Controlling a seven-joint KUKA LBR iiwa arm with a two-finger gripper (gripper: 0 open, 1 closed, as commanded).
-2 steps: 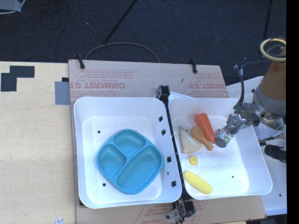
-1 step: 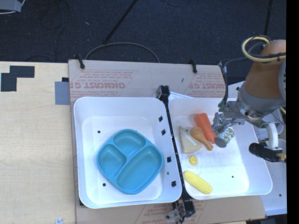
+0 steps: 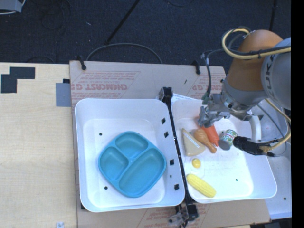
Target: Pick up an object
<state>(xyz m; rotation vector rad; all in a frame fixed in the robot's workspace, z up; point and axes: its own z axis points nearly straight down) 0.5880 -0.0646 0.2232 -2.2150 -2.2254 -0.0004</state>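
Now, starting at your left, the left bin (image 3: 90,113) holds a blue divided plate (image 3: 132,163) lying flat, well apart from the work. Across the divider, the right bin (image 3: 256,184) carries the clutter: a beige wedge (image 3: 191,145), a small yellow round piece (image 3: 196,163) below it, and a yellow corn cob (image 3: 201,185) near the bin's front edge. Just right of the wedge lies a tan drumstick-shaped toy (image 3: 205,138), touching an orange carrot-like piece (image 3: 212,134), with a small green-labelled can (image 3: 227,138) close beside that.

The gripper (image 3: 208,118) sits directly over the orange piece's upper end. You cannot tell from this angle whether its fingers are spread or closed, nor whether anything is caught between them.

The orange piece looks the likeliest target. Its long axis runs from upper left to lower right. You would do best closing across that axis, clear of the drumstick pressed against it, so only one thing lifts.
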